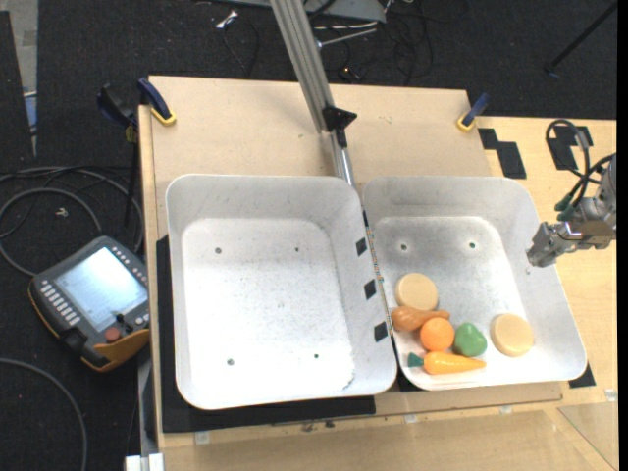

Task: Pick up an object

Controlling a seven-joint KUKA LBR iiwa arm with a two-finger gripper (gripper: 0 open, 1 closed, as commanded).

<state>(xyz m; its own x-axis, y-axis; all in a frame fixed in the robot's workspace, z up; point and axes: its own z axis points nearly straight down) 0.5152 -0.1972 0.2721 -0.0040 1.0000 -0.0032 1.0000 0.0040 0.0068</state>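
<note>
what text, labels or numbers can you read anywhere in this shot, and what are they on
No text reads clearly in this view.
Handheld control pendant left of the bench: its lit screen shows content, too small and blurred to read.
Black tape marks on the rim between the two white bins: plain patches, no lettering.
Toy foods in the right bin: no labels visible.

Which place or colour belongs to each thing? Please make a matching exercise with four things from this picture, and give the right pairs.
Things:
1. carrot
2. green toy
3. gripper
4. pendant

Places or colours:
A. at the right bin's right rim
B. on the floor, left of the bench
C. lying along the right bin's front edge
D. between the orange ball and a pale disc

Pairs: 1-C, 2-D, 3-A, 4-B
</note>
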